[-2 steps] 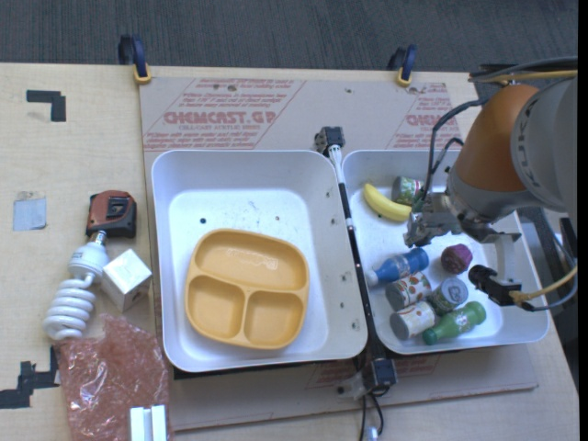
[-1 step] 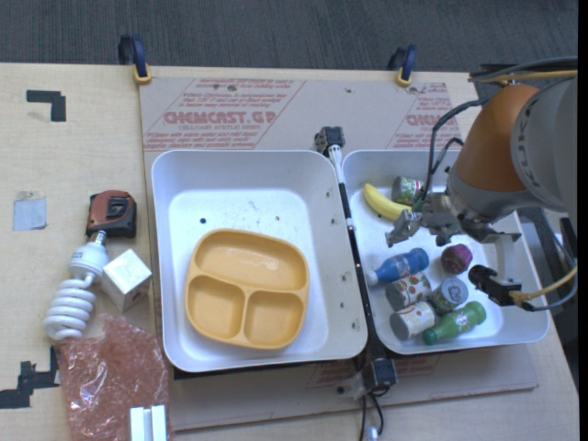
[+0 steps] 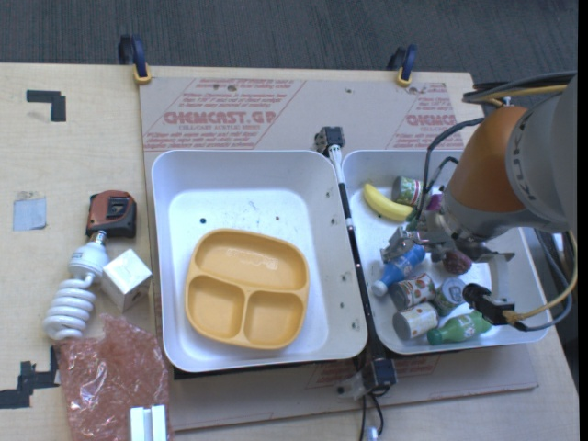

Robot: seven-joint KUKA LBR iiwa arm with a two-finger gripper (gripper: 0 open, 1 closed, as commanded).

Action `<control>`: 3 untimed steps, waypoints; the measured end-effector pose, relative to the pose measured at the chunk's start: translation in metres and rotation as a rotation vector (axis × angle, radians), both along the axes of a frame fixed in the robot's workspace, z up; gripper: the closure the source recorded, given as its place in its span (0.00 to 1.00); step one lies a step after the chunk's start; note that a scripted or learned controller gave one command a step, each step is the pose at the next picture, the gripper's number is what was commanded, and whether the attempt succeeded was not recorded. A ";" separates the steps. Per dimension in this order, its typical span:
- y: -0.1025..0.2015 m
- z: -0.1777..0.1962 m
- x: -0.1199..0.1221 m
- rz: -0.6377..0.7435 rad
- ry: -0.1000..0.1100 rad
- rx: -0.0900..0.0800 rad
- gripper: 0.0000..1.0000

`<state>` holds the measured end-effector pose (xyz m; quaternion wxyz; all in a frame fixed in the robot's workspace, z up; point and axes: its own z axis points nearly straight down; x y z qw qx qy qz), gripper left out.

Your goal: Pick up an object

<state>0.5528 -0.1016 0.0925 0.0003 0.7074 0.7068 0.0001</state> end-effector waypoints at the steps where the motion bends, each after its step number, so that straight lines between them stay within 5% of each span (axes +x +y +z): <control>1: -0.001 0.010 0.001 0.000 -0.002 -0.001 1.00; 2: -0.001 0.010 0.001 -0.001 -0.002 -0.001 0.00; 3: -0.001 0.021 0.002 -0.001 -0.005 -0.002 1.00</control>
